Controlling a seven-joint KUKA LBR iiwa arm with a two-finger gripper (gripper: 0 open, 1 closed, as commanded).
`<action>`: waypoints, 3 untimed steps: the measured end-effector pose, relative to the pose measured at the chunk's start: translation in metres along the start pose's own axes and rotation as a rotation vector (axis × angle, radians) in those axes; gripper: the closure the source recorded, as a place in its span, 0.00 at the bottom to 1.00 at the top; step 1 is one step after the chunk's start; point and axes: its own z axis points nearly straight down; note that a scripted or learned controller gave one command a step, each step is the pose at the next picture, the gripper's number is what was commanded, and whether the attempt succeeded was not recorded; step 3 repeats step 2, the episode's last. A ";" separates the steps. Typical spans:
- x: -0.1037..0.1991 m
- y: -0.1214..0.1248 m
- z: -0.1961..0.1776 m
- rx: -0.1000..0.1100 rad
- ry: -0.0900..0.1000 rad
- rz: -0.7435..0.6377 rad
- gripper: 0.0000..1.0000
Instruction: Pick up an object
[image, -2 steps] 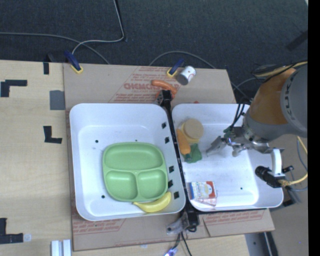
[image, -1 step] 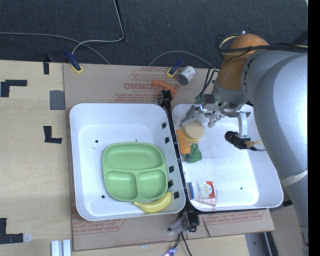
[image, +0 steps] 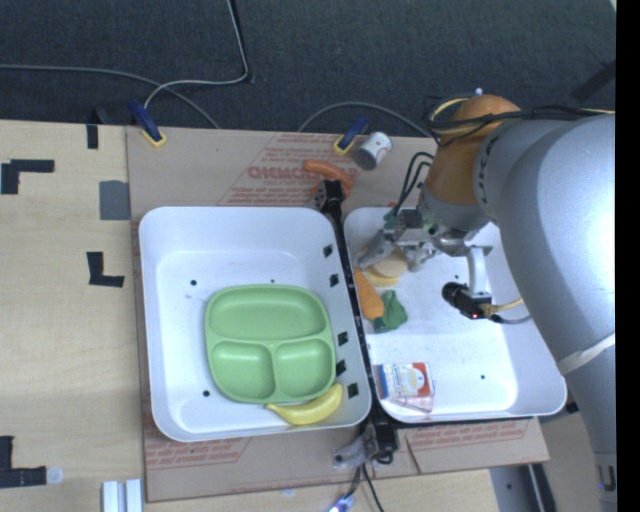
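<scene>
Camera view looks down at a slant on two white bins set side by side on the tabletop (image: 60, 330), and the arm (image: 560, 220) comes in from the right, so its grey bulk covers much of the right bin (image: 500, 385). The claw (image: 400, 248) is down in that bin's upper left corner, just over a pale round object (image: 385, 270) lying against the wall shared by the bins. Whether the claw is apart, together or clamped on anything I cannot tell; the wrist hardware hides it. Nothing visibly sits between its tips, so I would not call this a hold.

Beside the pale object lie an orange piece (image: 368, 296) and a green piece (image: 392, 312), touching or nearly so, all crowded along the wall. That crowding is probably why the claw is set so close to the corner: the pile is the nearest target, but the wall leaves little room on one side. A small packet (image: 407, 384) lies apart near the right bin's front edge.

The left bin (image: 170, 250) holds a green tray (image: 270, 340) with a banana (image: 310, 407) against its front rim, well away from the claw.
</scene>
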 end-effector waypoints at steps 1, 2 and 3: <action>0.001 0.013 0.000 0.001 0.001 0.000 0.00; 0.001 0.013 -0.010 0.003 0.000 -0.001 1.00; 0.001 0.013 -0.010 0.003 0.000 -0.001 1.00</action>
